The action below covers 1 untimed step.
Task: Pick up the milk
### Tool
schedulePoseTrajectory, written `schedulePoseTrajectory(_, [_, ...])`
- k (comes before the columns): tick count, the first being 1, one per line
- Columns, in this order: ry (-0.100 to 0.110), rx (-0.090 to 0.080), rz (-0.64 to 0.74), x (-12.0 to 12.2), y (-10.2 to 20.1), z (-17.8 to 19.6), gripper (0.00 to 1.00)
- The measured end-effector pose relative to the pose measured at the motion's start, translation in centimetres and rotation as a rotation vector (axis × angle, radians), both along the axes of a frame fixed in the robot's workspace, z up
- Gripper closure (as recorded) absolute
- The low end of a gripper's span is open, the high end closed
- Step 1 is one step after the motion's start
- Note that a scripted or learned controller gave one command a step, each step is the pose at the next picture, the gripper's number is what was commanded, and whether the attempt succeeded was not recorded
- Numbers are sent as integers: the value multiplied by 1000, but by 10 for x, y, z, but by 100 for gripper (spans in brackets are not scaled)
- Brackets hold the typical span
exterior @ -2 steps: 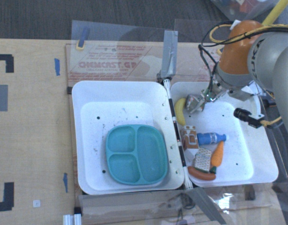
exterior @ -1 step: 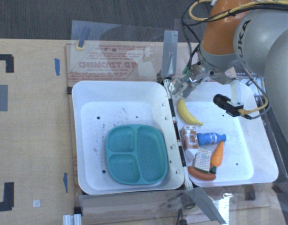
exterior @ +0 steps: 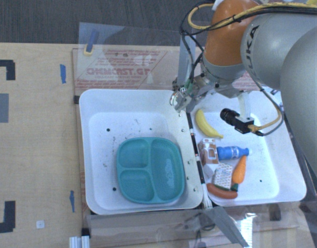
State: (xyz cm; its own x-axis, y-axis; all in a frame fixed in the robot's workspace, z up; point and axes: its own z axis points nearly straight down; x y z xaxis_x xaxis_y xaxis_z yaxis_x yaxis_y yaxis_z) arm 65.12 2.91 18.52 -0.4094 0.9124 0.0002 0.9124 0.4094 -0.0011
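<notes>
The milk (exterior: 208, 152) is a small brown and white carton lying in the right bin (exterior: 282, 182), close to the wall between the two bins. My gripper (exterior: 180, 100) hangs over the far end of that dividing wall, above and to the left of the milk and well apart from it. I see nothing held in it. The grey arm with its orange band (exterior: 228, 32) covers the far right part of the bin.
Around the milk lie a banana (exterior: 207, 124), a blue bottle (exterior: 232, 152), a carrot (exterior: 239, 169), a white packet (exterior: 222, 176) and a red sausage (exterior: 222, 191). A teal divided plate (exterior: 149, 170) sits in the left bin (exterior: 96, 118).
</notes>
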Motion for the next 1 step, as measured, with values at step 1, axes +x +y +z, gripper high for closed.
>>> schedulePoseTrajectory(1, [-2, 0, 391, 5, -13, 0, 100])
